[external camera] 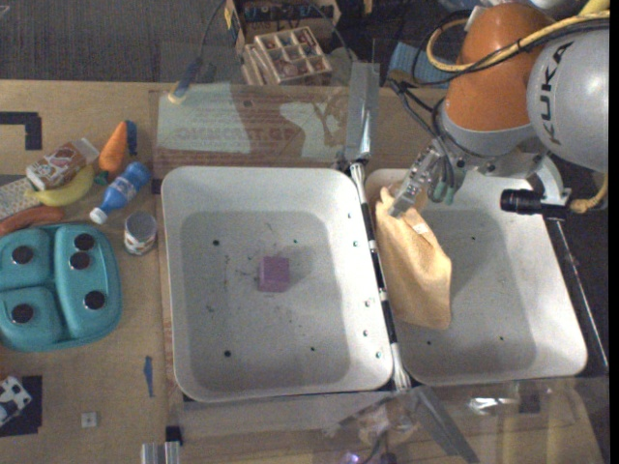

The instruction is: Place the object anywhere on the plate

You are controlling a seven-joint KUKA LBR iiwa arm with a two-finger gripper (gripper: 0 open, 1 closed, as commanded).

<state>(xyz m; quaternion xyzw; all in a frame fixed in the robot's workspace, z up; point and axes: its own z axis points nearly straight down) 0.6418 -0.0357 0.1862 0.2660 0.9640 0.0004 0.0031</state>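
A tan, floppy cloth-like object (419, 264) hangs along the left side of the right bin (522, 298), its lower end near the bin floor. Its top corner is pinched up into a peak between the fingers of my gripper (400, 201), which is shut on it near the bin's back-left corner. A small purple square block (274, 273) lies flat in the middle of the left bin (193, 211). A teal sectioned plate (56, 283) rests on the bench, left of both bins.
Beside the teal plate lie a small can (140, 232), a blue bottle (120, 191), a banana (66, 191) and a carrot (116, 146). A clear panel (251, 129) and a wooden crate (290, 54) stand behind the left bin. The arm's orange band (493, 61) looms over the right bin's back.
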